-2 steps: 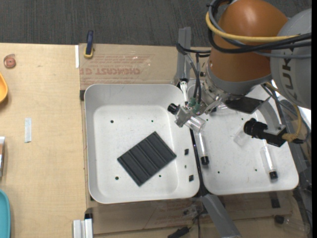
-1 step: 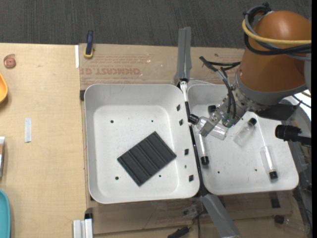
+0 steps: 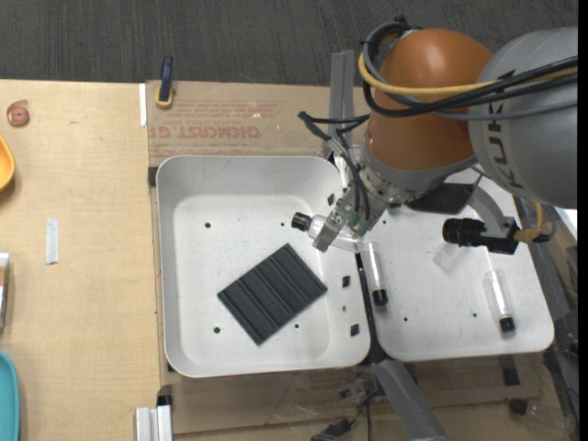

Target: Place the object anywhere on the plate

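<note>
**Ribbed dark plate lies in the left bin, arm over the bins' shared rim**

Mirrored red print reading "CHEMCAST" runs across the brown cardboard sheet (image 3: 241, 122) behind the bins. The dark grey ribbed rectangular plate (image 3: 273, 293) lies tilted on the floor of the left white bin (image 3: 170, 246), with bare floor around it on all sides. The two-finger gripper (image 3: 323, 231) hangs at that bin's right rim, just above the plate's upper corner; whether it grips anything cannot be told. A clear plastic tube with a black cap (image 3: 497, 300) lies in the right white bin (image 3: 542, 324).
</note>
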`<move>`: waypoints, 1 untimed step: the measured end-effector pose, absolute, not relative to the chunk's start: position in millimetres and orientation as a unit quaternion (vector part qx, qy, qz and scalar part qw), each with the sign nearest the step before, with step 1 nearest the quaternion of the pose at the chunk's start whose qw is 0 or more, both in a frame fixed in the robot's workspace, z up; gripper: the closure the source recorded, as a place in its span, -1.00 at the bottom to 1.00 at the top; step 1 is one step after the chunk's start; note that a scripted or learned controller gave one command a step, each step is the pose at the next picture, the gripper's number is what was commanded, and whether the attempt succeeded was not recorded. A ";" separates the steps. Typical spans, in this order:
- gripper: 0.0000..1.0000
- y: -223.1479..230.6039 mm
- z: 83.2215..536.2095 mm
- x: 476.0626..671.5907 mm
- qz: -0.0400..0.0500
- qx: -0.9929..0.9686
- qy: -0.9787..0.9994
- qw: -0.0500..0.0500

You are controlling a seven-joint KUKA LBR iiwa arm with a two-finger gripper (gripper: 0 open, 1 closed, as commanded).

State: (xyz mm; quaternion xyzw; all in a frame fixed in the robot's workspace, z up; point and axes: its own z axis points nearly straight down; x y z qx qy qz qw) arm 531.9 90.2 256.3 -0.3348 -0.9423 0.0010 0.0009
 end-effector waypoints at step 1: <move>1.00 122.6 178.3 507.2 0.000 -0.095 -0.995 0.001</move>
